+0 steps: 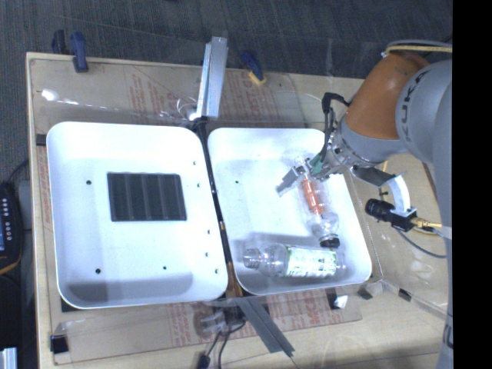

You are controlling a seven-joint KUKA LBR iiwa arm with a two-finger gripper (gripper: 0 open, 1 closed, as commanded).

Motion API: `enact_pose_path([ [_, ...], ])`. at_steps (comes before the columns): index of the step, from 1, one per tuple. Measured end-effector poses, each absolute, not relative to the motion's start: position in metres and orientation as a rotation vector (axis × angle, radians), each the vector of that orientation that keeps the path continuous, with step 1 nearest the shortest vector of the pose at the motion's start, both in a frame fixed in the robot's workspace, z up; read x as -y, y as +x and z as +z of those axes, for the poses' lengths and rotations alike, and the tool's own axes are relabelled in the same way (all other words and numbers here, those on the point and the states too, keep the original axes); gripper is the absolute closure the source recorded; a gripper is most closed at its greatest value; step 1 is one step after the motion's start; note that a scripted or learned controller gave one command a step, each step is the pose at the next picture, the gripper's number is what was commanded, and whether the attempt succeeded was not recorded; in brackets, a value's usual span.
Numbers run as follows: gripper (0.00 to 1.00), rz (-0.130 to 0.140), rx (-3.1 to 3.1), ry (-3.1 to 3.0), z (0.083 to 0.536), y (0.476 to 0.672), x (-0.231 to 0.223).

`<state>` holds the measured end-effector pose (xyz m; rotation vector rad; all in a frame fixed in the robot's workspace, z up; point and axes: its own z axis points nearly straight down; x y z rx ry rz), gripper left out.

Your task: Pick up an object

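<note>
Clear bottle w/ green label (pixel 296 260) lies near edge of right bin (pixel 254 152). Gripper (pixel 301 174) down over small orange-filled bottle (pixel 314 198) mid-bin; can't tell grip state. Nothing lifted yet; pick pending.

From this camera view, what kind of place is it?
Probably a robotics lab test bench for grasping trials. A grey and orange arm lowers its tool into the right white bin holding clear plastic bottles, and blue clamps fix the board.

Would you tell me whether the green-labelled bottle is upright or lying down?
Lying down: the green-labelled bottle rests lengthwise along the right bin's near wall.
</note>
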<state>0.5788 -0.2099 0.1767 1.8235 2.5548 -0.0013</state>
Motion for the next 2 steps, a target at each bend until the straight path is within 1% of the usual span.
enact_pose_path([
  [1,0.0,-0.001,-2.587,1.782,0.1633,0.5865,0.2086],
  [2,0.0,0.0,-2.581,1.785,0.1723,0.5829,0.2091],
])
